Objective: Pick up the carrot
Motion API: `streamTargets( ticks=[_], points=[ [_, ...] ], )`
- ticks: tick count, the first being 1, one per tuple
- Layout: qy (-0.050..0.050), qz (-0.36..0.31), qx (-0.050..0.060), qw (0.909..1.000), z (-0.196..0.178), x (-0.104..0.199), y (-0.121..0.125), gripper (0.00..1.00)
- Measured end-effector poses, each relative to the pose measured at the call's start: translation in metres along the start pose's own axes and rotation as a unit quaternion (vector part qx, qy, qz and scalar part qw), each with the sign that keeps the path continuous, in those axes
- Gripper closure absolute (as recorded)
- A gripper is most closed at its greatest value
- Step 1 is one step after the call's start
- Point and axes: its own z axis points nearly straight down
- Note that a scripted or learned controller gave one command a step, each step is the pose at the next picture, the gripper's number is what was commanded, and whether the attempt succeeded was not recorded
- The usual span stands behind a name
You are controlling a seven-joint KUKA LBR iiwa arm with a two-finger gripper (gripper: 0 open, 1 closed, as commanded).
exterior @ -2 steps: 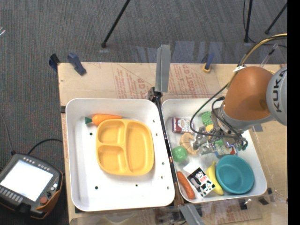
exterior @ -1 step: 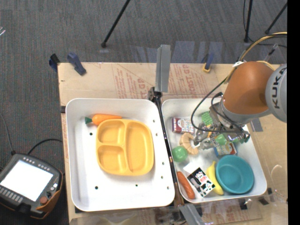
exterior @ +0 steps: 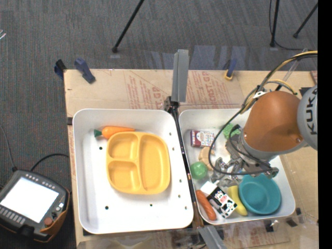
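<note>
The carrot (exterior: pixel 116 132), orange with a green stalk end on its left, lies in the left bin (exterior: pixel 88 191) against the far edge of a yellow divided plate (exterior: pixel 139 162). My gripper (exterior: pixel 224 168) is low in the right bin (exterior: pixel 289 191), over the clutter beside a green ball (exterior: pixel 198 170), well to the right of the carrot. The arm's orange band (exterior: pixel 272 122) hides much of the wrist. Nothing can be made out in the gripper's grasp.
The right bin holds a teal bowl (exterior: pixel 260 194), a yellow banana (exterior: pixel 237 199), a black-and-white box (exterior: pixel 223 202), a red sausage (exterior: pixel 205 205), a red-and-white carton (exterior: pixel 202 138) and a green item (exterior: pixel 229 131). A grey post (exterior: pixel 180 82) stands behind the bins.
</note>
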Motion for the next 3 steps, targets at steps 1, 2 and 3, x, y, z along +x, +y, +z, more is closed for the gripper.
streamTargets(
  ticks=[1, 2, 3],
  points=[
    [-0.005, 0.012, 0.007, 0.9999, -0.147, 0.040, -0.044, 1.00],
    [0.001, -0.187, -0.003, 0.9824, -0.056, 0.043, -0.027, 1.00],
    [0.001, -0.076, -0.002, 0.9971, -0.008, 0.075, -0.081, 1.00]
  ],
)
